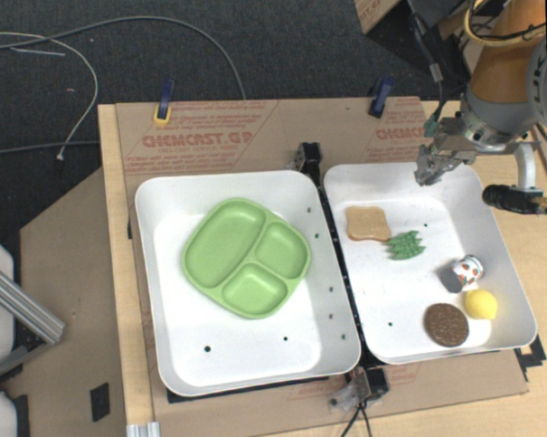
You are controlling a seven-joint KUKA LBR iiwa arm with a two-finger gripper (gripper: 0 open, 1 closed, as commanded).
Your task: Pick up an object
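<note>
The bench is a cardboard-covered board carrying two shallow white bins side by side. The left bin holds a green divided plate, lying flat and turned at an angle, three compartments facing up. The right bin has the small stuff scattered in it. The grey arm with its orange band comes in from the right, and the gripper hangs over the far edge of the right bin; from here I cannot tell if it is released or clenched, and nothing shows in its grasp. Nearest it, a tan slice of toast lies in the bin's far left part, with a green leafy piece just beside it. Toward the near right corner sit a brown round cookie, a yellow lemon almost touching it, and a small white ball with red spots just beyond the lemon
</note>
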